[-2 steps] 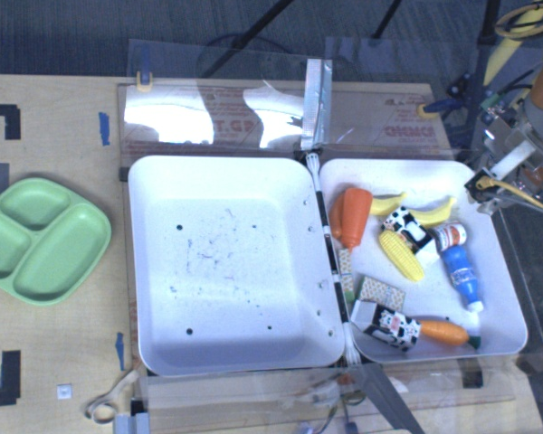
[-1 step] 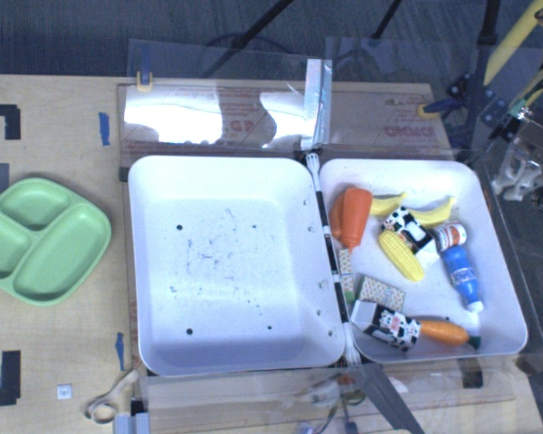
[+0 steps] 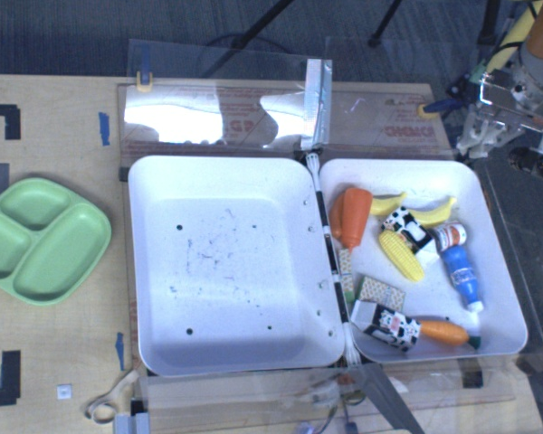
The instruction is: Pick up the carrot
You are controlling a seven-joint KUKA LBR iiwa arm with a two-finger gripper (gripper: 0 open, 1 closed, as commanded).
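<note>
Gripper [image 3: 505, 116]: upper right, outside the bins; finger state cannot be told.
Carrot [image 3: 443, 333]: one, lying near front wall of right bin [image 3: 502, 269], touching cow-print carton [image 3: 386, 324].
Bins: two; left bin [image 3: 226, 260] beside it.
Corn [image 3: 401, 253]: one.
Blue bottle [image 3: 459, 274]: one, label unreadable.
Green plate [image 3: 41, 240]: one, far left.

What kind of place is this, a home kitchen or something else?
Probably a robot lab bench, not a kitchen. Two white bins sit side by side on a wooden bench, toy food such as a carrot fills one, and tripod legs stand on the carpet behind.
</note>
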